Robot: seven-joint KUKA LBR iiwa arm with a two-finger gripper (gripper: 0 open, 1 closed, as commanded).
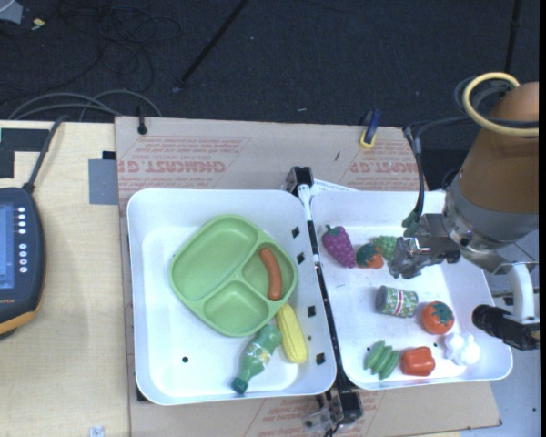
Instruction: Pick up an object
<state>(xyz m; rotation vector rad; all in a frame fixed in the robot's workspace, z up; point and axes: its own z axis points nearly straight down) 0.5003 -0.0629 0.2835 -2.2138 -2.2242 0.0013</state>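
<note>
Well, the gripper [406, 264] hangs low over the right bin [346, 335], just at 3 o'clock of the strawberry [371, 257]; how far it is open I cannot tell. Around it lie the grapes [338, 245], a can [397, 301], a tomato [437, 316] and a red pepper [419, 361]. The left bin [155, 353] holds 1 green plate [214, 276] with a sausage [273, 273], plus corn [292, 335] and a bottle [257, 357].

Wooden bench [73, 353] — cardboard sheet [227, 157] under two white bins [155, 244], handheld pendant [5, 253] at left.
</note>
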